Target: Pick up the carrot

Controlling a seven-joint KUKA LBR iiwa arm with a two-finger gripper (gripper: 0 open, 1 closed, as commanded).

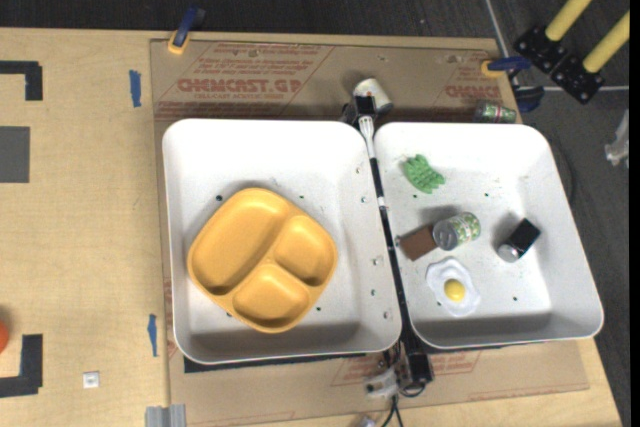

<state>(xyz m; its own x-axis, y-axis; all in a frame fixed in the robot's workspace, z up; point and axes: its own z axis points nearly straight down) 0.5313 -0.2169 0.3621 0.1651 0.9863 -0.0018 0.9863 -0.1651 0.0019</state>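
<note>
Camera view: two white bins are sitting side by side on the bench (80,235). Left bin (205,155) is holding a yellow divided plate (262,258), lying flat at its middle. Right bin (505,165) is holding a green toy (423,173) at upper left, a small can (458,230) lying just beside a brown piece (414,241), a black block (519,239) to the right, and a toy fried egg (454,287) below the can. An orange thing (3,337) is showing at the far left edge of the frame, cut off; cannot tell whether it is the carrot

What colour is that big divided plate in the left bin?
The divided plate is yellow-orange, seen plainly in the camera view, lying in the white left bin.
</note>
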